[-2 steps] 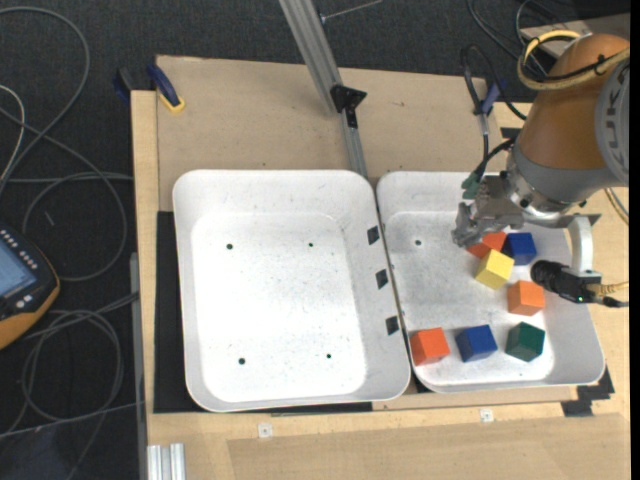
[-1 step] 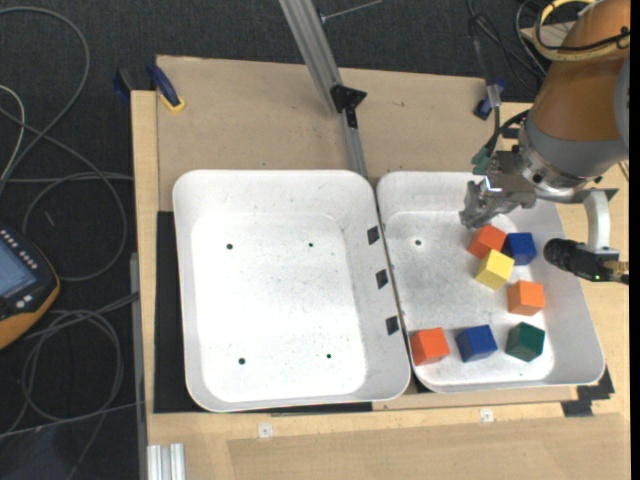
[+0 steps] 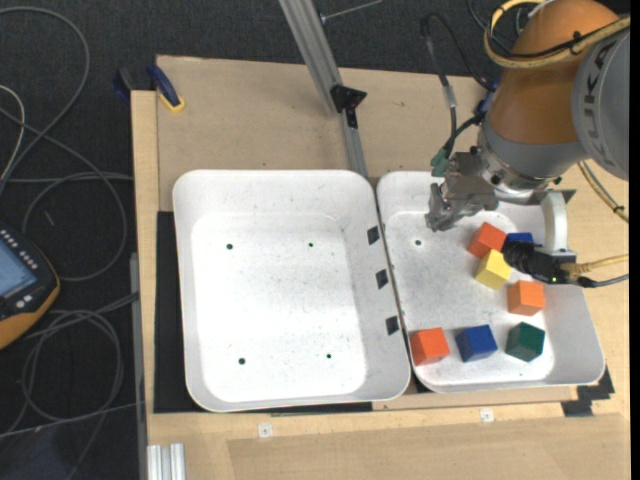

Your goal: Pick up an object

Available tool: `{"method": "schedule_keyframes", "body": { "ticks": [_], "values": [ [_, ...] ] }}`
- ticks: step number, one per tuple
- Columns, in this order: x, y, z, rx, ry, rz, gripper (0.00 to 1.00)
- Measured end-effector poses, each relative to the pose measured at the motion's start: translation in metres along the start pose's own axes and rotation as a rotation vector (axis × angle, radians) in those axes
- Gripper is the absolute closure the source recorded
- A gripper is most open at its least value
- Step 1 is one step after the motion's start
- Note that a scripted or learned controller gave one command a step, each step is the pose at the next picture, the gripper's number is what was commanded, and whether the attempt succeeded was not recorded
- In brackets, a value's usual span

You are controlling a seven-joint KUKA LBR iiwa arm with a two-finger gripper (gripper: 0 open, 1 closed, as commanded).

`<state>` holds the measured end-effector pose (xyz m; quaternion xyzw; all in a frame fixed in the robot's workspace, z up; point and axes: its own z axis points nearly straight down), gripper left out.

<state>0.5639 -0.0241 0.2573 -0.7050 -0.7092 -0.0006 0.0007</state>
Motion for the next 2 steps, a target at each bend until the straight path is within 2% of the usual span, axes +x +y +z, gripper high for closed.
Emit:
{"method": "schedule_keyframes", "body": {
  "ticks": [2],
  "values": [
    [0.112, -0.017, 0.011, 0.000, 0.001, -0.001, 1.00]
  ]
}}
